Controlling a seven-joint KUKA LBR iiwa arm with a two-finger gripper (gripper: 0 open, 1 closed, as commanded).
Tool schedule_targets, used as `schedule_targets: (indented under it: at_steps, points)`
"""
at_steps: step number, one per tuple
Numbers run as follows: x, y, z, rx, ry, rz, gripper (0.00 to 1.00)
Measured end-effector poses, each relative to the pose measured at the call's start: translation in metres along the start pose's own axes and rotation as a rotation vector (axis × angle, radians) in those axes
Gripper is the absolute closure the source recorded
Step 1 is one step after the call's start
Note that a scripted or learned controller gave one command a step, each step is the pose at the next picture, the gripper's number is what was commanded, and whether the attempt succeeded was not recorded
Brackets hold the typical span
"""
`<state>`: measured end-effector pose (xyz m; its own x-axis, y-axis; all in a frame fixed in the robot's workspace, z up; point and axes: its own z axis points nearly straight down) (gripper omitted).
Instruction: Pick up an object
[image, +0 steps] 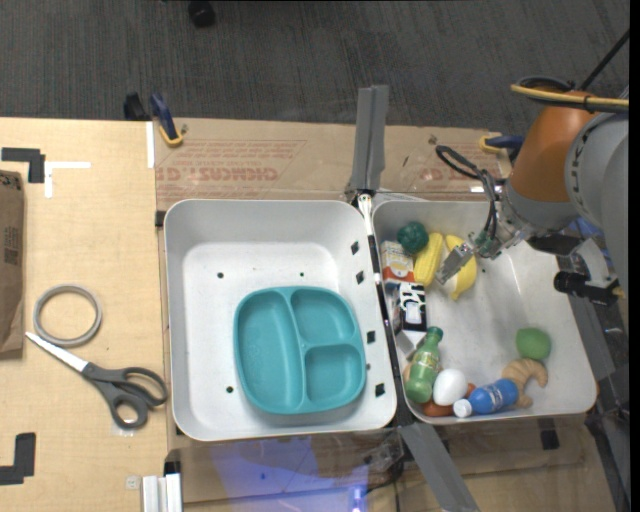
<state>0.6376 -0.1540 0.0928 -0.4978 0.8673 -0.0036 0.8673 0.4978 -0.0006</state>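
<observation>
The right bin (560, 300) holds several small objects. Along its left side lie a dark green ball (411, 237), a yellow banana (428, 258), a small orange and white box (398, 265) and a black and white box (411, 305). My gripper (460, 262) is low in the back part of this bin, right over a second yellow piece (463, 283) beside the banana. Near the front lie a green bottle (425, 362), a white egg (449, 383), a blue bottle (492, 397), a green lump (533, 343) and a tan croissant (528, 373).
The left bin (200, 250) holds a teal divided plate (300, 350). On the bench to the left lie scissors (110, 380) and a tape ring (67, 313). The arm with its orange band (550, 150) comes in over the right bin's back right corner.
</observation>
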Motion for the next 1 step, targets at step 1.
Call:
schedule_targets:
  at_steps: [1]
  points:
    - [0.0003, 0.0017, -0.0104, -0.001, -0.004, -0.006, 1.0]
